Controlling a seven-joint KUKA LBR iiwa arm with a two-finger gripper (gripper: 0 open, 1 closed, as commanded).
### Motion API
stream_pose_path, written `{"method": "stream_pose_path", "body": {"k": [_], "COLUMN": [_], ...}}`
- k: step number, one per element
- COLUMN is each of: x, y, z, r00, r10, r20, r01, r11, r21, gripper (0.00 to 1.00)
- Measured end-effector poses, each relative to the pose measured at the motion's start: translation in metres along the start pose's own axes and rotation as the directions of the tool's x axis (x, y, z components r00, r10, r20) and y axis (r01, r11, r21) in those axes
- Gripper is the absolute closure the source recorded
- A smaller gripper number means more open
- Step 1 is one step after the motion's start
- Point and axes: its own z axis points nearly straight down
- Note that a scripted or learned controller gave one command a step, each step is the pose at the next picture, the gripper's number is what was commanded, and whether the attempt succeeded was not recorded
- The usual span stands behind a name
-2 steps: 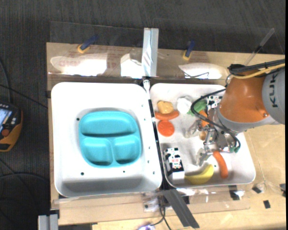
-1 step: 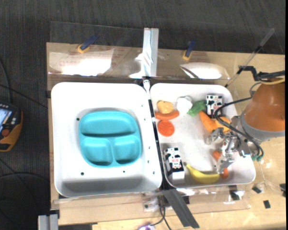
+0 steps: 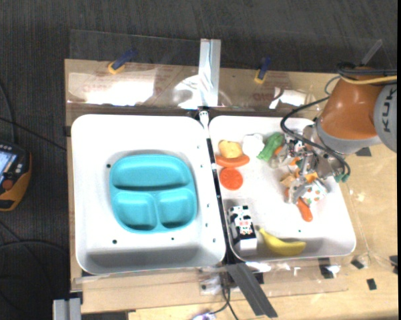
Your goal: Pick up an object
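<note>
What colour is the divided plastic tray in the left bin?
Turquoise blue divided plastic tray, shown in the camera view.

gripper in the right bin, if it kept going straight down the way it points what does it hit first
Probably the small carrot lying just under the gripper, or the bin floor beside it. Depth is hard to judge from above.

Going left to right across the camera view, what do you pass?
Handheld screen → blue tray → orange disc → banana → gripper → orange band.
</note>
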Motion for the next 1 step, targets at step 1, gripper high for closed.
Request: {"method": "stream_pose_path", "body": {"k": [1], "x": [0.0593], "y": [0.0216], "z": [-0.0014], "r00": [1.000], "r10": [0.026], "r20": [-0.003], "r01": [-0.026], "r11": [1.000], "r21": [-0.003], "gripper": [0.00]}}
